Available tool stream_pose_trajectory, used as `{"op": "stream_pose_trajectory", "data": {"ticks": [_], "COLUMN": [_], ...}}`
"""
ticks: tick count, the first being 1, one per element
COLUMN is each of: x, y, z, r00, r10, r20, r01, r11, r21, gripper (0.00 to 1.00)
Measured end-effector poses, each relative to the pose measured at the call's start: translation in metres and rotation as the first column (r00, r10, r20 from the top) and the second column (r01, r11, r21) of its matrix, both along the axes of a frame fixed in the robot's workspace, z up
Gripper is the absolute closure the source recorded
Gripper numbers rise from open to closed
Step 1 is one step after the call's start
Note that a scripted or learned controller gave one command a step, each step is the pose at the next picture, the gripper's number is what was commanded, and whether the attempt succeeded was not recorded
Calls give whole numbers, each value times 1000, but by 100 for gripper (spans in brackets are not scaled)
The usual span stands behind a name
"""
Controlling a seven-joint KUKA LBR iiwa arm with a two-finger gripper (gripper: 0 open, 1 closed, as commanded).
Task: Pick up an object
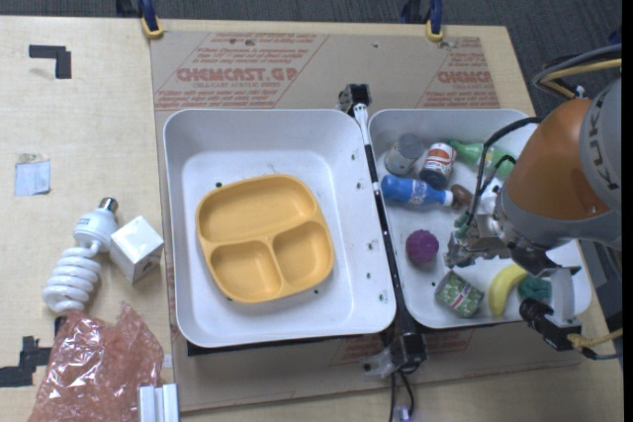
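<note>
While the arm (559,178) reaches in from the right over the right bin (396,242), I can place the gripper (473,247) low in the middle of that bin, but the metal parts blur together from up here and I cannot tell how it is set or whether anything sits in it.

The things I could pick all lie in this right bin. A purple ball (422,246) sits just left of the gripper, a green patterned packet (458,295) just below it, and a yellow banana-shaped toy (506,290) beside that packet, close under the wrist. Farther up the bin I see a blue bottle (415,193) lying on its side, with a small dark can (436,164) and a grey cup (404,155) near it. The left bin (188,232) holds a yellow divided tray (265,237).

My worry from here is crowding. The ball, the packet and the banana toy lie close around the gripper, so a descent that is slightly off could come down between two of them and close on nothing, or nudge the ball so it rolls away toward the bin wall. The packet looks flat and soft, and I judge it might slip out or fold rather than lift. The arm also hides part of the bin's right side, so I could miss a contact there with the teal piece (534,290) near the edge.
</note>
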State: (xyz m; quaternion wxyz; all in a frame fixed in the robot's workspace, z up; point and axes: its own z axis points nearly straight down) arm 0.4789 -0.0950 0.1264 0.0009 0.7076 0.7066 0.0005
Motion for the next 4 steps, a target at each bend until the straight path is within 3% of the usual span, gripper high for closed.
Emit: {"op": "stream_pose_trajectory", "data": {"ticks": [1, 2, 3, 4], "x": [0, 84, 40, 15], "y": [58, 112, 59, 120], "z": [66, 66, 120, 97], "r00": [1000, 1000, 1000, 1000], "r10": [3, 3, 2, 4], "r20": [0, -2, -2, -3], "r01": [-3, -3, -2, -4], "r11": [1000, 1000, 1000, 1000], "r21": [0, -1, -1, 0], "gripper": [100, 100, 100, 100]}}
